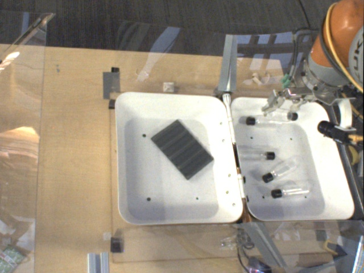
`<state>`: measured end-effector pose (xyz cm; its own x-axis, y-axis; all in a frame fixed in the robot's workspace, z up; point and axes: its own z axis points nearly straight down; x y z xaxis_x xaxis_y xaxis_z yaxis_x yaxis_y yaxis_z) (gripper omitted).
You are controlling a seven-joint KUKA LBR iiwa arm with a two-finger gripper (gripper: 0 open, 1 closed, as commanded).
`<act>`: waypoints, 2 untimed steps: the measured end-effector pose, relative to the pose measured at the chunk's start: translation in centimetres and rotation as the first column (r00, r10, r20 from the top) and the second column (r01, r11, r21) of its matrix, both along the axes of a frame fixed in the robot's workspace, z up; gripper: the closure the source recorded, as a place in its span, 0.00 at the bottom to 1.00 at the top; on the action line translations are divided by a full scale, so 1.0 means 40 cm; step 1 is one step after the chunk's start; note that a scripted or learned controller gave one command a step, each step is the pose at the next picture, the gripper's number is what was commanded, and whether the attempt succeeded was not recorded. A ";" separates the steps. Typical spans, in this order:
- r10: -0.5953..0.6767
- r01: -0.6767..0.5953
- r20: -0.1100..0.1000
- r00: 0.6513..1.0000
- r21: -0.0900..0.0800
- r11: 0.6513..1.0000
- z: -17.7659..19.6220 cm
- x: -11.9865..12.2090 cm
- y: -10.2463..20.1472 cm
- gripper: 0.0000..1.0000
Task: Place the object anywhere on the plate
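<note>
A dark grey ridged plate [182, 149] lies turned at an angle in the middle of the left bin [131, 209]. Several clear vials with black caps lie in the right bin [341, 212]: one at the back left [259, 120], one in the middle [263, 154], one tilted below it [277, 172] and one near the front [289, 192]. My gripper [282, 99] hangs over the back edge of the right bin, just above and right of the back left vial. I see nothing held in it.
The grey arm with its orange band [344, 24] fills the upper right corner. A black part of the arm [335, 131] juts over the right bin's right side. A metal divider [228, 67] runs back from between the bins.
</note>
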<state>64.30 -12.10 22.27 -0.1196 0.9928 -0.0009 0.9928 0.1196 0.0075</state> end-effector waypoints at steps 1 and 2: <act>0.051 -0.051 -0.002 0.999 -0.001 0.999 0.111 0.067 -0.049 1.00; 0.082 -0.082 -0.001 0.997 -0.002 0.997 0.241 0.067 -0.057 1.00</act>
<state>67.00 -14.38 31.92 -0.2008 0.9796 -0.0025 0.9796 0.2008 0.0060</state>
